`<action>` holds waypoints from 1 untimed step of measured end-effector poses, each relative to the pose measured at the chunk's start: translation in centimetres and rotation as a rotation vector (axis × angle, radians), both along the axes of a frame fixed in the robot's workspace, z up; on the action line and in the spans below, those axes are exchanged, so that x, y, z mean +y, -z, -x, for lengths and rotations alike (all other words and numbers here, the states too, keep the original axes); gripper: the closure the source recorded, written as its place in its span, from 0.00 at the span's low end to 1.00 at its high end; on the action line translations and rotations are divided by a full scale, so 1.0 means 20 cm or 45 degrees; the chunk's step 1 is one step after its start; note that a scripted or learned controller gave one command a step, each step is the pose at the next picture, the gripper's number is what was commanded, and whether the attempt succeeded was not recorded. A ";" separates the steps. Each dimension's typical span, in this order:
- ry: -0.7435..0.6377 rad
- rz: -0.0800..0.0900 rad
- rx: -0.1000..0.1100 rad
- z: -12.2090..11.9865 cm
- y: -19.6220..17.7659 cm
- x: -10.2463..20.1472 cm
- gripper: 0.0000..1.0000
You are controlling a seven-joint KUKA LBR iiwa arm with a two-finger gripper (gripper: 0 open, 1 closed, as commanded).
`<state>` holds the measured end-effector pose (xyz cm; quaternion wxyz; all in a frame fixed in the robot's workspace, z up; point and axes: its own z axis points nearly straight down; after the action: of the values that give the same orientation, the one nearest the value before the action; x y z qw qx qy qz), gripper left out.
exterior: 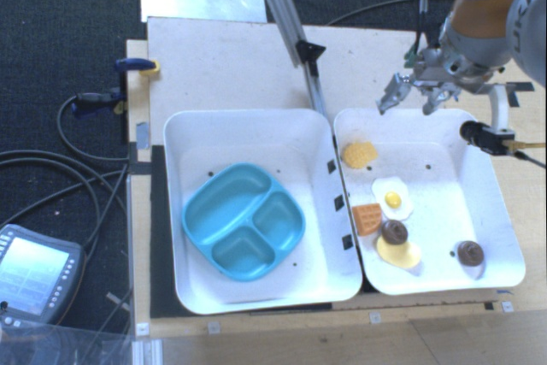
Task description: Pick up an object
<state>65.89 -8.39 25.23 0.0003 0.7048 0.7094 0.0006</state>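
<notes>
Arm is waiting above the right bin, nothing picked.

Blue tray (244,220) is lying in the left bin (184,132); food pieces are sitting in the right bin (504,209), the fried egg (392,199) central. The gripper (414,97) is hovering spread apart, grasping nothing, probably for choosing.

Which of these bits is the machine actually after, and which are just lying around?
For the job: tool; fried egg; round yellow cookie; orange cracker; two brown chocolates; yellow slice.

Lying about: blue divided tray; handheld controller; cables.
</notes>
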 end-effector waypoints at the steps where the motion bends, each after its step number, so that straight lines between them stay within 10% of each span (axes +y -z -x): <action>1: 0.000 0.000 0.000 0.00 0.00 0.00 0.00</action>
<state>65.89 -8.39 25.24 0.0004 0.7047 0.7095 0.0005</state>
